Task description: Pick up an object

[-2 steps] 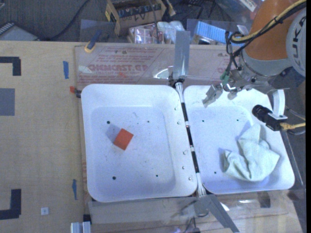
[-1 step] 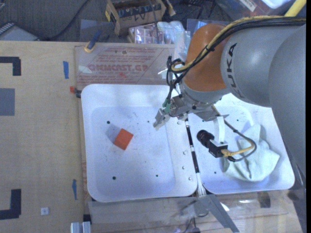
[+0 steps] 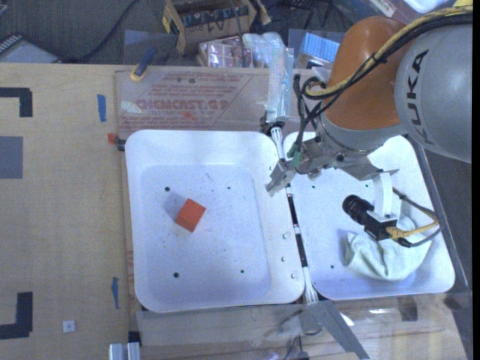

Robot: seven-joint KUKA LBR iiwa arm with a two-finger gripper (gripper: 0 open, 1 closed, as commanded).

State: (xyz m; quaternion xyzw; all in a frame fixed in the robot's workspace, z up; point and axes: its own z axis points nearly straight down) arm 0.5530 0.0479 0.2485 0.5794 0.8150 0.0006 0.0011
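block [image 3: 190,215] orange, corner-on, left bin [image 3: 150,280]

Bright even overhead light, white bins [image 3: 142,163] slightly overexposed, soft shadows, mild blur

arm [image 3: 420,73]: cut off at top and right edges | right bin [image 3: 431,276]: partly hidden by arm

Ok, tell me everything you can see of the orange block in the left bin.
The orange block is a small cube-like piece, matte, with a bright orange top and darker red-orange sides. It sits flat on the floor of the left bin, turned at a slant to the bin's walls, left of centre. Nothing touches it but the bin floor; the gripper is off to its right.
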